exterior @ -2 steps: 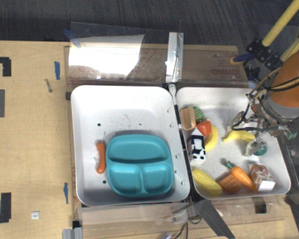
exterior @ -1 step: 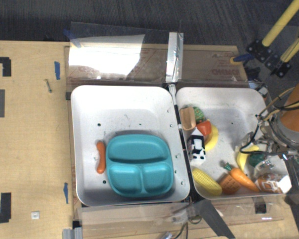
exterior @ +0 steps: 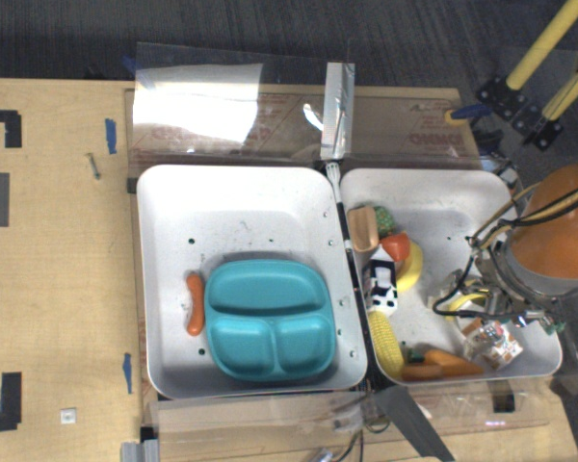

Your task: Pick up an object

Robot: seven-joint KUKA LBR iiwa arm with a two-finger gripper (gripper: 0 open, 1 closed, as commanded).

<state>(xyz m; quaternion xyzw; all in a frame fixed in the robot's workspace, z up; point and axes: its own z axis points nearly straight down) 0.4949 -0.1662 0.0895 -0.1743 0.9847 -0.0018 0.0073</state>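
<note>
The right bin (exterior: 443, 210) holds several toy foods along its left wall: a wooden block (exterior: 362, 227), a red tomato-like piece (exterior: 396, 247) with green leaves behind it, a yellow banana (exterior: 408, 268), a black-and-white cow figure (exterior: 381, 287) and a yellow corn cob (exterior: 385, 340). An orange carrot (exterior: 448, 361) lies along the front wall. My gripper (exterior: 491, 340) hangs low over the bin's front right corner, just right of the carrot's tip, under cables and the orange-banded wrist (exterior: 554, 234). A small white and red thing sits at its tip, too blurred to identify.
The left bin (exterior: 173, 210) holds a teal divided plate (exterior: 268, 318) and an orange sausage (exterior: 195, 303) to its left. A clear plastic sheet (exterior: 231, 114) and a metal divider (exterior: 337, 109) stand behind the bins. Yellow poles (exterior: 549, 27) rise at the back right.
</note>
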